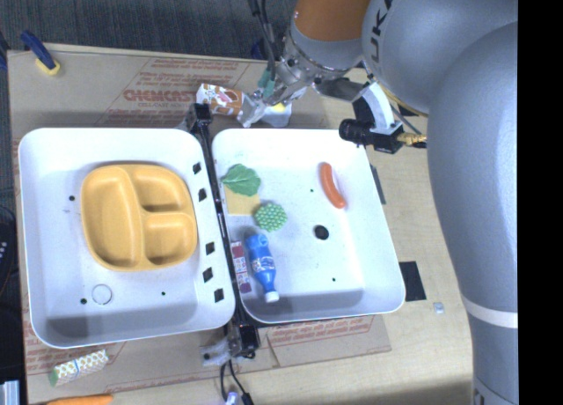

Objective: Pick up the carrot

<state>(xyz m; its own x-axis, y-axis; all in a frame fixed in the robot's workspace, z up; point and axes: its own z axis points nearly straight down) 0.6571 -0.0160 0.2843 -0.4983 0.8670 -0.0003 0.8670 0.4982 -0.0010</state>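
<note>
Two bins, one arm, one carrot.
Right bin (378, 245) holds the carrot (332, 185) far right, one leaf (242, 180), one green ball (270, 216), one blue bottle (261, 266). Left bin (35, 218): one yellow tray (139, 215). Fingers (264, 104) hover beyond the bins' far edge; spread unreadable.

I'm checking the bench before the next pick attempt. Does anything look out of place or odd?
Yes: a small snack packet lies outside the bins, on the cardboard behind the right bin, near the gripper. The carrot lies loose inside the right bin, apart from the gripper.
</note>
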